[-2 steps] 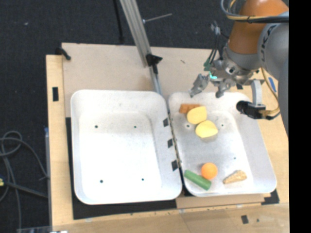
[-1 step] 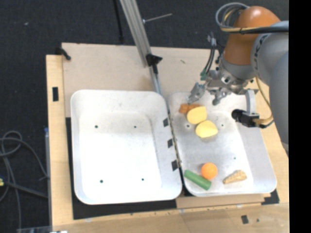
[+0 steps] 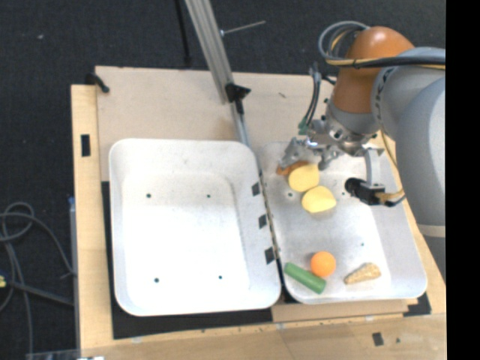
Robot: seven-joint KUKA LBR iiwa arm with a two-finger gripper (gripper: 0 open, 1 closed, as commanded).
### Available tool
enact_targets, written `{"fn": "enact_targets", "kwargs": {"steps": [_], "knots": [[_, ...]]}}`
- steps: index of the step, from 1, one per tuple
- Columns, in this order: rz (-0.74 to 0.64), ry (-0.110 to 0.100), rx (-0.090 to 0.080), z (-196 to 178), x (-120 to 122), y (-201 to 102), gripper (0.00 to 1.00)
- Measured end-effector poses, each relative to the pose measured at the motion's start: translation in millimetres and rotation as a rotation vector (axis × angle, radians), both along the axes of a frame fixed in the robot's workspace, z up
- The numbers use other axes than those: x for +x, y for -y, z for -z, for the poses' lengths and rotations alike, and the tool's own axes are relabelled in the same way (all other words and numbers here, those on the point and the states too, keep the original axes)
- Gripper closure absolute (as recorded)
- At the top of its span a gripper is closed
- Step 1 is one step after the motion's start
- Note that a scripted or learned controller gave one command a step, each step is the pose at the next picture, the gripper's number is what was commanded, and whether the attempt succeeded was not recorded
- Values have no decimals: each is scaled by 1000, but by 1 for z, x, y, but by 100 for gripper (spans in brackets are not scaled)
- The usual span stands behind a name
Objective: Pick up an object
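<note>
Nearest the bottom of the frame, the right bin (image 3: 390, 280) holds a green cylinder (image 3: 304, 277) at its lower left corner, with an orange ball (image 3: 323, 263) just beside it and a tan wedge-shaped piece (image 3: 362, 274) to the right. Higher up, toward the middle of that bin, lie two yellow lumps touching each other, the lower one (image 3: 319, 199) and the upper one (image 3: 304, 178). The gripper (image 3: 300, 154) sits at the bin's upper left, just above the upper lump, beside a small orange scrap (image 3: 282, 169); whether its fingers are apart or together cannot be told. The left bin (image 3: 187, 223) fills the centre left. Behind, the grey arm with its orange band (image 3: 371, 58) enters from the upper right.
</note>
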State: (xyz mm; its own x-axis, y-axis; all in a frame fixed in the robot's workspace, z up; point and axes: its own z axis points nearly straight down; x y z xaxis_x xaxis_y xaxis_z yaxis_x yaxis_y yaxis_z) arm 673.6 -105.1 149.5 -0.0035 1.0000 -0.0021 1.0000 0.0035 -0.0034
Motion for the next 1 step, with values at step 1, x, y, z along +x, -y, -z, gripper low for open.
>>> {"fn": "enact_targets", "kwargs": {"steps": [1], "knots": [[3, -1, -1, 51, -1, 2, 0]]}}
